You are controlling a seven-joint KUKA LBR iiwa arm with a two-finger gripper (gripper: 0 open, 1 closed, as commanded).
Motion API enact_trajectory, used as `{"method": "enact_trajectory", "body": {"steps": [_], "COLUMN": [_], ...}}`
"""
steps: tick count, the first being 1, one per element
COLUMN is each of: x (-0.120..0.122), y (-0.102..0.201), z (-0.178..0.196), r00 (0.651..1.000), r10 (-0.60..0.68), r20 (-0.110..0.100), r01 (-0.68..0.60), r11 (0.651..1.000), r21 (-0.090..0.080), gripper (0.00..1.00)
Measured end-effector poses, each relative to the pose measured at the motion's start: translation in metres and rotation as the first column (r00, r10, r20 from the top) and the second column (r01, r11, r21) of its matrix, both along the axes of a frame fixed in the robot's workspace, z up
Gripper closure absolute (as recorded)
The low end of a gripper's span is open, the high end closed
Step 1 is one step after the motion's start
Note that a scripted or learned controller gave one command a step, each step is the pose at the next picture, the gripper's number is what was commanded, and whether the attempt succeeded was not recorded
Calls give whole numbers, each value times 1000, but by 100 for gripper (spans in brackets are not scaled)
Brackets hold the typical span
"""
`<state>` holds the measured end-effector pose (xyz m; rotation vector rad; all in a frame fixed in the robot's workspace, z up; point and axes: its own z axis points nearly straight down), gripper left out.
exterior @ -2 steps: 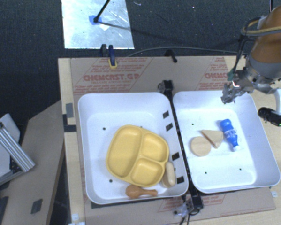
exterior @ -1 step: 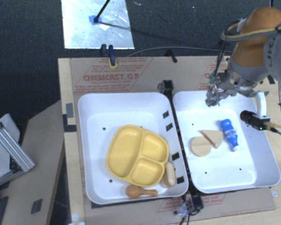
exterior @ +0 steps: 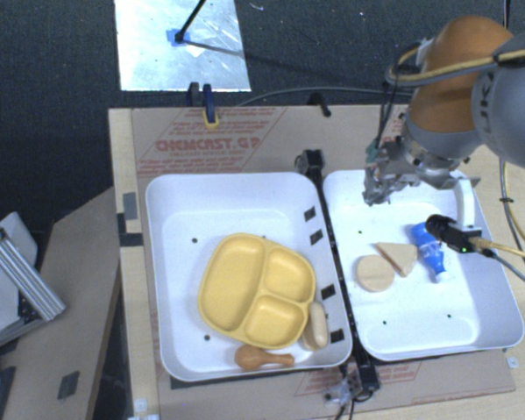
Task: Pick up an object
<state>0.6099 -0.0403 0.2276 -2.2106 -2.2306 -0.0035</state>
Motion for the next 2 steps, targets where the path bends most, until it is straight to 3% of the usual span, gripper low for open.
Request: {"method": "enact_trajectory", "body": {"steps": [2], "x": [-33], "y": [92], "z": [-9], "r00": [1000], "r10": [0], "r20": [-1], "r01": [0], "r11": [1000], "r21": [0], "gripper": [100]}}
